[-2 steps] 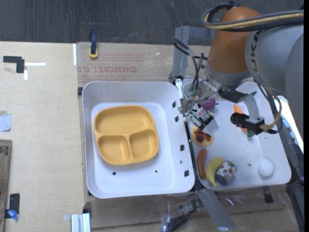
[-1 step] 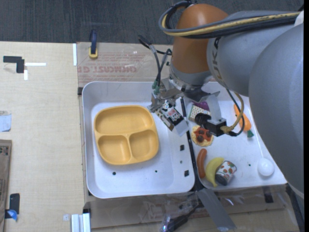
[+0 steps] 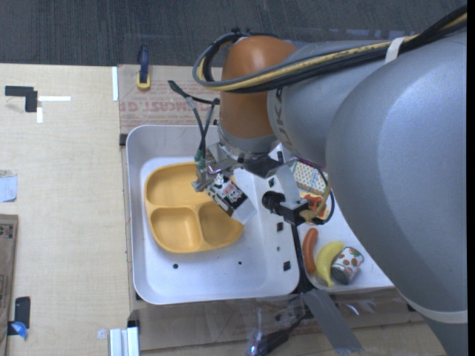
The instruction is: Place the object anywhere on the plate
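my tool (image 3: 214,184): over yellow plate's (image 3: 182,217) right edge, finger state can't tell
plate: in left bin (image 3: 200,284)
banana (image 3: 326,260), sausage (image 3: 309,248): right bin

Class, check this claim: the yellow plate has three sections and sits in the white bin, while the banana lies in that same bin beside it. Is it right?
Not quite. In the camera view the banana lies in the other bin, to the right, next to a sausage. The yellow plate does have three sections and sits in the white bin.
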`<state>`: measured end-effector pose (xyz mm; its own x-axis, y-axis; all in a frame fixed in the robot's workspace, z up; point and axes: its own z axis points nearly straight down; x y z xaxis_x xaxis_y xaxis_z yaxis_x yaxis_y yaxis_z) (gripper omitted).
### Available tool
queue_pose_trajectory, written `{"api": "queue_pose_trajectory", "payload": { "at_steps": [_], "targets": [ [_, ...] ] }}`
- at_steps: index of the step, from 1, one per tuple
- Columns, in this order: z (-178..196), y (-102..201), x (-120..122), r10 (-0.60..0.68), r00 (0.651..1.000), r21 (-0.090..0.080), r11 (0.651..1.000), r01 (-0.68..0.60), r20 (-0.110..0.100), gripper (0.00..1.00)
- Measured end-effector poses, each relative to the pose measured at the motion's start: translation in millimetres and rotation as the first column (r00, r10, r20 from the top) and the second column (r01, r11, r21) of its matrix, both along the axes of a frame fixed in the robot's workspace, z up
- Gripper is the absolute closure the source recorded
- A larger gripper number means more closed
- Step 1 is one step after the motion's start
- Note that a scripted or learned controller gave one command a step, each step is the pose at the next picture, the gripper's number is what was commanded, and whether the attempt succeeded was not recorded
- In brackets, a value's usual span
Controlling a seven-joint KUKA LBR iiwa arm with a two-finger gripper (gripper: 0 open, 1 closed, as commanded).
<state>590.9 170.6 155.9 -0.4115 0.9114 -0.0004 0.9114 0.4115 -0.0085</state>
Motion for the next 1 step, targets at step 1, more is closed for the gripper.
{"api": "queue_pose_trajectory", "payload": {
  "at_steps": [1],
  "targets": [
    [0.3, -0.1, 0.2, 0.000, 1.000, 0.000, 1.000, 0.000, 0.001, 0.00]
  ]
}}
